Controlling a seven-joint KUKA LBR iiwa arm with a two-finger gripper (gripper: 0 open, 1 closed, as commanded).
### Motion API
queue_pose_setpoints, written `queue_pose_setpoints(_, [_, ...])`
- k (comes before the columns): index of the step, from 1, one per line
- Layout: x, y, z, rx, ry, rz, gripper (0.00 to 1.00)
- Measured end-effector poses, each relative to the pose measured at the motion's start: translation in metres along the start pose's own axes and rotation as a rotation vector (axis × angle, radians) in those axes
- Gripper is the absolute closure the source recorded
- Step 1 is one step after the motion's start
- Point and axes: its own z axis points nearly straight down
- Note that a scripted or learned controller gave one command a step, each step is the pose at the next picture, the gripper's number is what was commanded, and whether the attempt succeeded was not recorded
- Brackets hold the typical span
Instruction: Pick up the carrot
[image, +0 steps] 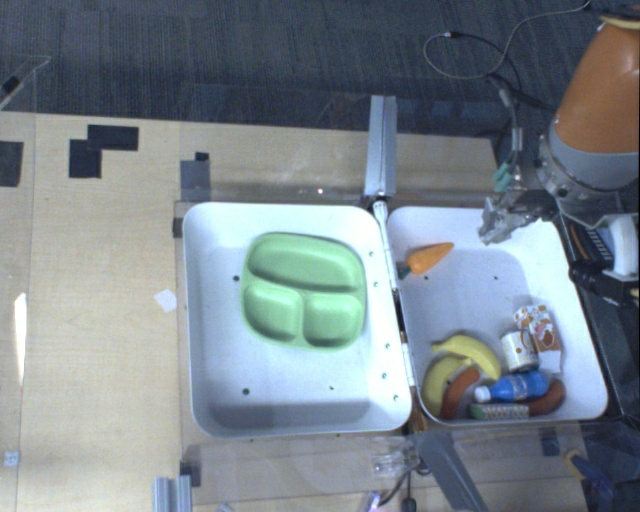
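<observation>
Camera view
Arm: grey KUKA arm with orange band (605, 85) enters at the upper right, wrist above the far right corner of the right bin.
Gripper: metal 2-finger gripper (497, 228) hangs over the far edge of the right shallow white bin (500, 275); I cannot tell how it is set, and nothing shows in its grasp.
Carrot: small orange tapered carrot with a green stub (428, 258) lies on the right bin's floor near its far left corner, close to the divider, apart from the gripper, to its left.
Other items: yellow banana (452, 362), brown sausage (459, 392), blue-capped bottle (512, 388) and small white printed cartons (530, 338) cluster at the near right end.
Left bin: left shallow white bin (215, 380) bears a green 3-compartment plastic tray (303, 288).
</observation>
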Motion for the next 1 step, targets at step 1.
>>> queue_pose_setpoints(1, [-0.0073, 0.003, 0.0426, 0.007, -0.001, 0.594, 1.0])
